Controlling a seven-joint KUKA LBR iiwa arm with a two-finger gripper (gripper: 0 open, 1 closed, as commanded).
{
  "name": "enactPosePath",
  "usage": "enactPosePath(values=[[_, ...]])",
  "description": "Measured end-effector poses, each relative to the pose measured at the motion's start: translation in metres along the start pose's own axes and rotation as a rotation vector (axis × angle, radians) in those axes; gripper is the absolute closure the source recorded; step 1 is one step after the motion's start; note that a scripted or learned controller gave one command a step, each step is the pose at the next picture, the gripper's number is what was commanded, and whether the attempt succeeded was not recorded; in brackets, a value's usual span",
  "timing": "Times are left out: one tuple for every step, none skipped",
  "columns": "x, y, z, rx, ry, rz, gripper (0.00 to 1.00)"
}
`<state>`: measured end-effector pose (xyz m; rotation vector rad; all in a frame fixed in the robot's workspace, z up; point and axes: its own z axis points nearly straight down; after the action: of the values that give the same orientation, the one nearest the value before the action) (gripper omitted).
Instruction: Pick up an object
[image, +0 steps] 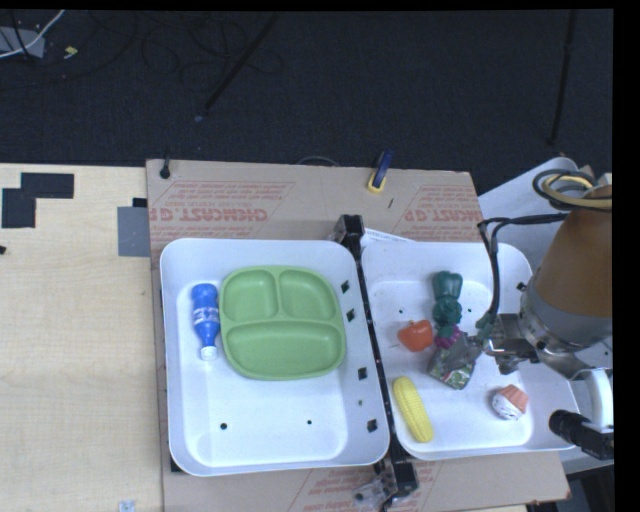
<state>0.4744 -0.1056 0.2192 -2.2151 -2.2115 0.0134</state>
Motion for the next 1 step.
enactPosePath(values=[[-0.0004, 0.0024, -0.0054, -0.012, -0.002, -0.002, 0.00]])
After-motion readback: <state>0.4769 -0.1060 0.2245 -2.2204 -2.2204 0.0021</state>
